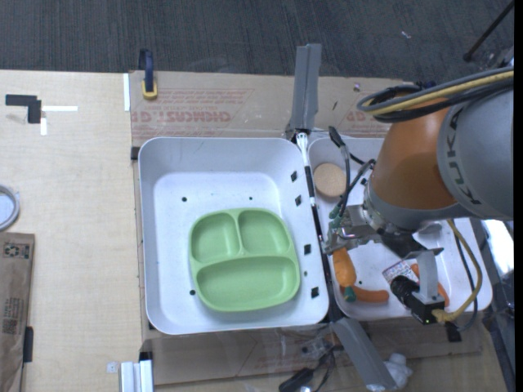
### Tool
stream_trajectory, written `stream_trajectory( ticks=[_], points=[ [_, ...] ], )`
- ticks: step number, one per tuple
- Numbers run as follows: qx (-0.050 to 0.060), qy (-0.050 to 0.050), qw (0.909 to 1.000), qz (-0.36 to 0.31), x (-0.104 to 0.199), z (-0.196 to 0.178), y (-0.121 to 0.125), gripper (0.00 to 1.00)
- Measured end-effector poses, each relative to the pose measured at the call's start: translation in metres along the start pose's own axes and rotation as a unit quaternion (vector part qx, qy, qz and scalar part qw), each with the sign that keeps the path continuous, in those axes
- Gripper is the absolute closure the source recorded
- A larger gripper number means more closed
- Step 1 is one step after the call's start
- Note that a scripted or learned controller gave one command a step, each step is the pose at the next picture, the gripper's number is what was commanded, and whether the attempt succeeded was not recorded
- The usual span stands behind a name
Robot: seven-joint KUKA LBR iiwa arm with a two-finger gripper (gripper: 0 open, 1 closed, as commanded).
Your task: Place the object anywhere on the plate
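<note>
A blue-handled yellow clamp (147,78) stands at upper left on the tan cardboard surface (65,186); a roll of clear tape (5,209) lies at the left edge.

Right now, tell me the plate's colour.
Light green; the plate shows best in the camera view, in the left bin.

One fixed camera looks down aslant on both bins (155,219) from overhead.

A pale wooden bench (65,219) meets dark, seemingly carpeted floor (204,15) along the top.
</note>
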State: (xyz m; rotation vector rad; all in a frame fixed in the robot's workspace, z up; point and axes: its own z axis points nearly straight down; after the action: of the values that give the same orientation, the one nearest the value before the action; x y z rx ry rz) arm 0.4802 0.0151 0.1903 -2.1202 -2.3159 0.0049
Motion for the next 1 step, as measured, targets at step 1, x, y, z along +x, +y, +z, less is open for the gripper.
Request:
stream_trajectory(
  ticks=[1],
  points=[
    [-0.001, 0.000, 0.9898, -0.142, 0.0585, -0.0003, 0.0460, 1.00]
  ],
)
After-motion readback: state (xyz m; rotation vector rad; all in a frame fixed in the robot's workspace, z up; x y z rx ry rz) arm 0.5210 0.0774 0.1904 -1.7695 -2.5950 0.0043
